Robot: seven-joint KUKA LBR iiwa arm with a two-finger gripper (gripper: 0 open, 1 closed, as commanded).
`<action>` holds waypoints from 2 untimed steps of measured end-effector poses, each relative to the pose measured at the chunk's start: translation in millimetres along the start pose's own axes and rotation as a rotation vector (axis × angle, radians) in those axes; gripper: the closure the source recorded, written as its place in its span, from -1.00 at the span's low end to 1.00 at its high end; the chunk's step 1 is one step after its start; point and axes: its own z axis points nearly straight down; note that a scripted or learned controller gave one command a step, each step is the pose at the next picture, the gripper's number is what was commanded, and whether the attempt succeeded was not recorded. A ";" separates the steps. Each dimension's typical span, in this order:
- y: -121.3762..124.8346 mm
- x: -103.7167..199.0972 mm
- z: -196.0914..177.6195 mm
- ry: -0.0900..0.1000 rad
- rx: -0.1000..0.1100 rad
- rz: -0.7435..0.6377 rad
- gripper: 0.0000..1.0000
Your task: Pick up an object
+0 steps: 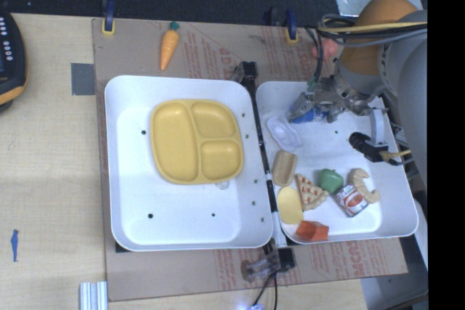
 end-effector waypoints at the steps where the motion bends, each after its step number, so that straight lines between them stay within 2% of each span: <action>1: -94.5 -78.1 1.3 -0.001 0.007 0.009 -1.00; 2: -4.3 -41.8 2.1 0.001 0.029 -0.013 -1.00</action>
